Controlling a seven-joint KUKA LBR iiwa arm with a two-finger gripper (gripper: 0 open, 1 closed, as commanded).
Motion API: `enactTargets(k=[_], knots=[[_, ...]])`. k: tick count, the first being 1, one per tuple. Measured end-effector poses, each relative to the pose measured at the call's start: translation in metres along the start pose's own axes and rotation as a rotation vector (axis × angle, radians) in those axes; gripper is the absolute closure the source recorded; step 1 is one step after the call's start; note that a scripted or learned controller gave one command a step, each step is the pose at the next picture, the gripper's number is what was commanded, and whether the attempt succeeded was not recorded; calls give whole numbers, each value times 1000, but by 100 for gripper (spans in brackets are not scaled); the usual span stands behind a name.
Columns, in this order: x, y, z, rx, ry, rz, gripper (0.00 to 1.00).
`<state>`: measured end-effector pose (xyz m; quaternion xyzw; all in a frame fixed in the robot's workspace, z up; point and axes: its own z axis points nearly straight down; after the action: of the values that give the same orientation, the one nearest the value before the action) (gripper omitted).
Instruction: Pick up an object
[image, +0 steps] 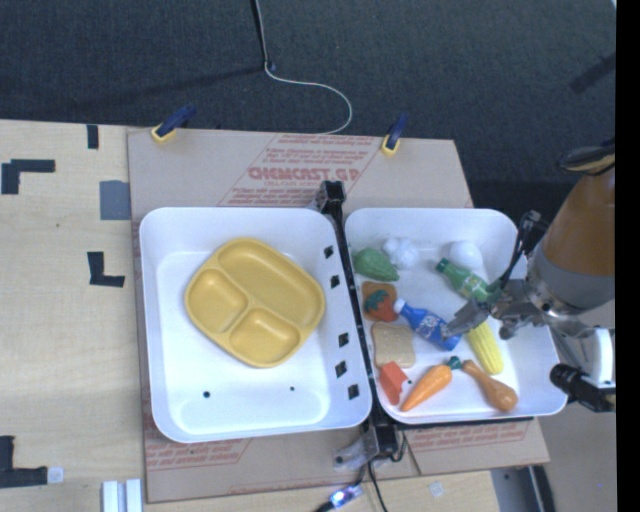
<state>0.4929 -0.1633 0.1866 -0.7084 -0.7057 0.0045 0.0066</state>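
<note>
The right bin (437, 215) holds several toy foods. Among them are a yellow corn cob (486, 348), a green bottle (461, 277), a blue bottle (424, 325), a carrot (429, 386), a brown drumstick (490, 388), a bread slice (393, 347) and a green pepper (375, 264). My gripper (482, 318) reaches in from the right and hangs low over the bin's right half, just above the corn's top end and beside the green bottle. Nothing is visibly lifted.
The left bin (165, 330) holds a yellow divided plate (255, 301). Two white lumps (405, 250) (466, 252) lie at the back of the right bin, and red-orange pieces (379, 300) (392, 380) sit along its left wall. A black divider (345, 300) runs between the bins.
</note>
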Motion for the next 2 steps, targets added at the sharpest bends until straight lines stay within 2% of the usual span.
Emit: enactTargets(k=[1, 2], knots=[[0, 3, -7, -13, -3, -4, 0], [7, -1, 56, -8, -1, -5, 0]])
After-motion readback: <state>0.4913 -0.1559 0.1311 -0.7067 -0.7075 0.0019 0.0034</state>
